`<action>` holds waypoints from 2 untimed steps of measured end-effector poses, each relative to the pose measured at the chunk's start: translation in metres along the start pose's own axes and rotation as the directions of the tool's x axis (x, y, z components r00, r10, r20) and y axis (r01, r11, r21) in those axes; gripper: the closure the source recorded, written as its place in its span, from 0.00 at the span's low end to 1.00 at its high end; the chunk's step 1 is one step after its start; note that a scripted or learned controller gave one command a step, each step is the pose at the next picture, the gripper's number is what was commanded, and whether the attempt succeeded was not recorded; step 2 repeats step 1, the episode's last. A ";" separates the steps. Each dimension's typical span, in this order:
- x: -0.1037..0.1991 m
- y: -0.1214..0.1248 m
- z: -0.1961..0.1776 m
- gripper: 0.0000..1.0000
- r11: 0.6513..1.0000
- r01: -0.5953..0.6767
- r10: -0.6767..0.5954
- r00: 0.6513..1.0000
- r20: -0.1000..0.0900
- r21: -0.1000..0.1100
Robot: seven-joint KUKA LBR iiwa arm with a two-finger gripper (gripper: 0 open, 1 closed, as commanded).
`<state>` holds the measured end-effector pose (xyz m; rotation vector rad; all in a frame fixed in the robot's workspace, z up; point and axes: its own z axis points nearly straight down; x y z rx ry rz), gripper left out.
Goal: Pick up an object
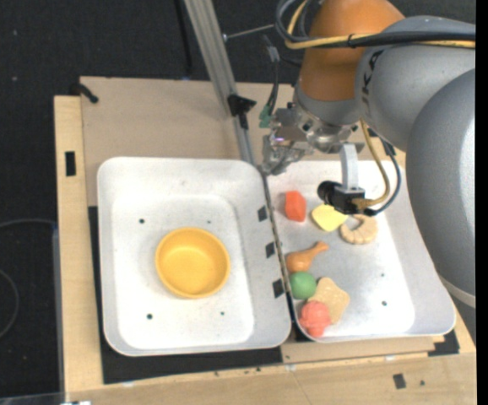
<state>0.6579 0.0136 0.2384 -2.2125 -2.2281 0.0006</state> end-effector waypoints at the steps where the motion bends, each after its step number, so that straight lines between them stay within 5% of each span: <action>1: 0.055 -0.004 -0.011 1.00 1.000 0.001 -0.001 1.000 -0.001 -0.003; 2: 0.055 -0.004 -0.011 1.00 1.000 0.001 -0.001 1.000 -0.001 -0.003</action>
